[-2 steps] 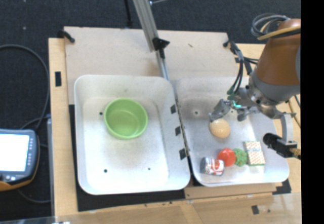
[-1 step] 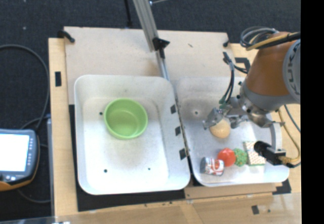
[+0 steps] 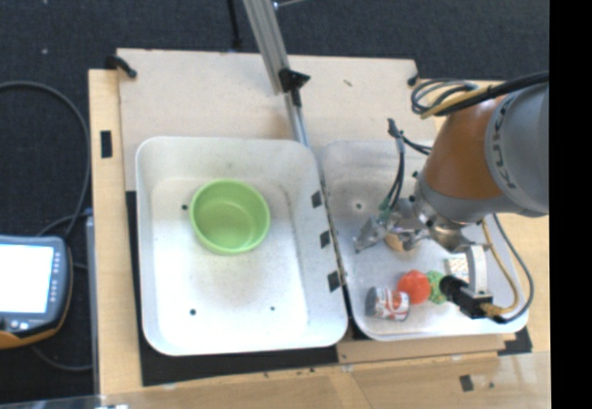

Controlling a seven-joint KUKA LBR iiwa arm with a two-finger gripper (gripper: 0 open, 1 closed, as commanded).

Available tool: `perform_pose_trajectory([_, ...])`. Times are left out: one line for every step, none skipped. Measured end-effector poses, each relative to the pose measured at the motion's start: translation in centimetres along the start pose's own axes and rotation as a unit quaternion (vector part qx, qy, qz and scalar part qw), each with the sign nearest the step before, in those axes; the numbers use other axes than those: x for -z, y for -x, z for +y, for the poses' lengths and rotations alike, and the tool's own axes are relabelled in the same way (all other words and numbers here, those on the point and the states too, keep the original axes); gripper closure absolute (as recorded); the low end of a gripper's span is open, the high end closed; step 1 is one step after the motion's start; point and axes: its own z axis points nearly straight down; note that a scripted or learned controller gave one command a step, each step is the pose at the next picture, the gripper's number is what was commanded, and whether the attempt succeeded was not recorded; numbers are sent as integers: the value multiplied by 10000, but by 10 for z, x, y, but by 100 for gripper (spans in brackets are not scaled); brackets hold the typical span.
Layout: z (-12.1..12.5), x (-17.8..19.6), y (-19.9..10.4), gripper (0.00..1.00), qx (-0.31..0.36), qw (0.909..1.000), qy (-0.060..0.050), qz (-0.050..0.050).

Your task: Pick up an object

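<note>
Claw (image 3: 393, 233) hovering low in right bin (image 3: 356, 171); grip state unclear. Risk: drifting wide of red object (image 3: 415, 286), clenching on nothing.

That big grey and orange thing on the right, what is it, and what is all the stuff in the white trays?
It is a robot arm, grey with an orange band, reaching in from the right. The picture comes from one camera fixed above the bench, looking down at a slant. At the arm's tip is a two-finger gripper, hanging low over the right-hand shallow white bin; I cannot tell whether it holds anything.

Near that bin's front edge lie a small red and white can-like object on its side and a round orange-red ball-like object beside it.

The left-hand shallow white bin holds a round light-green plastic bowl, standing upright. The arm's job is to pick up one object.
</note>
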Motion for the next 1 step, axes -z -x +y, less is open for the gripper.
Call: perform_pose_trajectory([0, -38, 1, 0, -4, 10000, 20, -6])
